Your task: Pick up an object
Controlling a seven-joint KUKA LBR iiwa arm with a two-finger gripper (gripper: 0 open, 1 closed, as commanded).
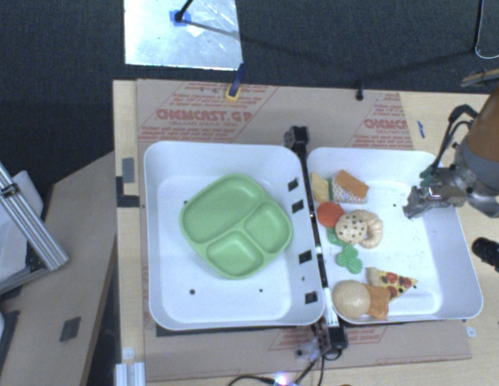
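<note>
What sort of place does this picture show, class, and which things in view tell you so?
Probably a robotics lab test bench: a grey robot arm reaches over two white bins, one holding toy food such as a pizza slice, the other a green divided plate.

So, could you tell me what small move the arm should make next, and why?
Probably shift the hand left toward the toy food, perhaps the cookie, then lower it. The hand sits over bare floor of the right bin, with nothing between its fingers, while the food lies clustered along that bin's left side.
</note>
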